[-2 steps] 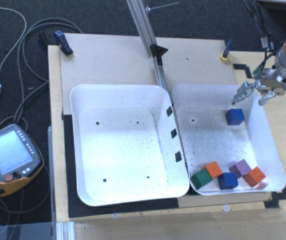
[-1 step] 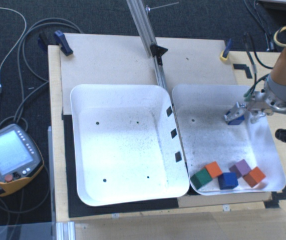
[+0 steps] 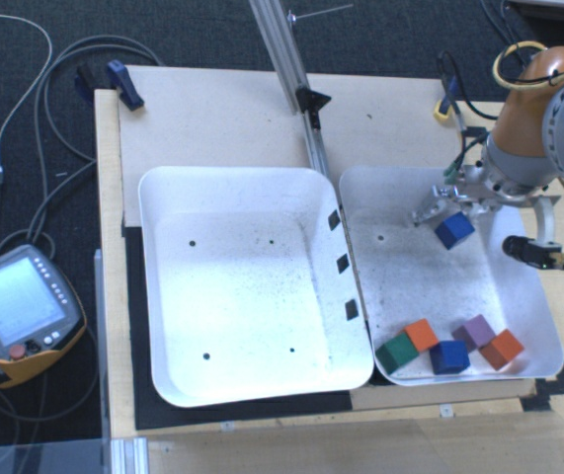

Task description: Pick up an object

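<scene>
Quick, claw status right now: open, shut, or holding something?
Claw: over the right bin, right at the blue cube. Open or shut cannot be told, nor whether it holds the cube.

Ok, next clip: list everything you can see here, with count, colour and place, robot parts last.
bins: 2, white; left bin, right bin, side by side on the bench
blue block: 1, blue, upper part of the right bin, at the gripper's fingertips; cannot tell whether it is lifted
blocks at the right bin's near edge: 5; green, orange, blue, purple, orange
pendant: 1, grey and orange, on the floor at left
cables: several, grey, on the floor at left
clamp: 1, blue, bench's far left corner
rail: 1, metal, slanting over the bench
arm: 1, grey and orange, from the right
gripper: 1, over the right bin
</scene>
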Tool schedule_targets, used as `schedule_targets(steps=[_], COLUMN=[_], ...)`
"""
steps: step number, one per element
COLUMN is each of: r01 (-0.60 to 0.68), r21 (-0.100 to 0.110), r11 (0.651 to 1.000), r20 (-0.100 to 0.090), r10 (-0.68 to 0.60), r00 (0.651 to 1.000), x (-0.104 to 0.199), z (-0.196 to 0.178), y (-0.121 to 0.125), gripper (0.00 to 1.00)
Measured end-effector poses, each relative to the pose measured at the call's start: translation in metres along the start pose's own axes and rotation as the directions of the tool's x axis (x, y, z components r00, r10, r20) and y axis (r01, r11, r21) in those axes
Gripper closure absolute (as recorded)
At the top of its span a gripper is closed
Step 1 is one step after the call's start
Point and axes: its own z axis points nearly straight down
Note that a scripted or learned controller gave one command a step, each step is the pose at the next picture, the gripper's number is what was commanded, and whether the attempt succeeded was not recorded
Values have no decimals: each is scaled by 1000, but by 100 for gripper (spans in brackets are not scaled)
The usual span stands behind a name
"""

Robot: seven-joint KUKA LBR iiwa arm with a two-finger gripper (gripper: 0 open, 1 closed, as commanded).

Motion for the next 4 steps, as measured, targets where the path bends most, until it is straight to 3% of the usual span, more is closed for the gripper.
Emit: schedule_targets(steps=[1, 2, 3, 4], r01=[-4, -1, -5, -3], r21=[5, -9, -12, -2], r11=[1000, 1000, 1000, 1000], r20=[-3, 0, 5, 0], r10=[4, 1, 5, 3], r00=[1000, 1000, 1000, 1000], x=[20, 42, 29, 27], z=[-2, -92, -21, -2], y=[-30, -24, -46, -8], gripper=[0, 0, 0, 0])
